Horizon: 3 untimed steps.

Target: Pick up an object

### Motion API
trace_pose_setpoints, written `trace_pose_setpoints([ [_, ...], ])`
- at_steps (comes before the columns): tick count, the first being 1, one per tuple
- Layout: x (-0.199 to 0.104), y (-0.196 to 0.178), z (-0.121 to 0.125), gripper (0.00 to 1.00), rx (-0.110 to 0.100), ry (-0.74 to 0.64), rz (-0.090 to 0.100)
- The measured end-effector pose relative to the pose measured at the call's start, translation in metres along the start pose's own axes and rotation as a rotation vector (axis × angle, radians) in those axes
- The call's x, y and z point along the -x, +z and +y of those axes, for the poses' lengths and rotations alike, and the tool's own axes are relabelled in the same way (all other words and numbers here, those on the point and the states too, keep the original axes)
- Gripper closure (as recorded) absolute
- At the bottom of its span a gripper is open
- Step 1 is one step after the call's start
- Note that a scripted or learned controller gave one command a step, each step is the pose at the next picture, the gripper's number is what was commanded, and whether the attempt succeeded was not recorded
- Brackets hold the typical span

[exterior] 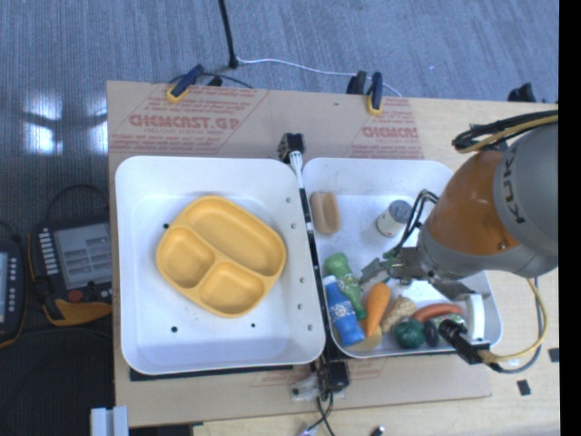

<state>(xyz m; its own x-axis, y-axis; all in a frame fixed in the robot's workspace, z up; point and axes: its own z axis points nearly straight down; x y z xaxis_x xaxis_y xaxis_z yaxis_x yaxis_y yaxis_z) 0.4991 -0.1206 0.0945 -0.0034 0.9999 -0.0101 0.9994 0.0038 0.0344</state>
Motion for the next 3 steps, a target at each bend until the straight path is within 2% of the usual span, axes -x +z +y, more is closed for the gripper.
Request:
trace_pose_setpoints([
  [1,0.003,-0.011,0.001,1.00,0.000,0.005,-0.003],
  [2,0.025,-0.055,-0.013,1.00,-0.035,0.004,0.009],
  [3,-0.046,-0.111,-0.010,1.00,-0.035,0.002,0.010],
])
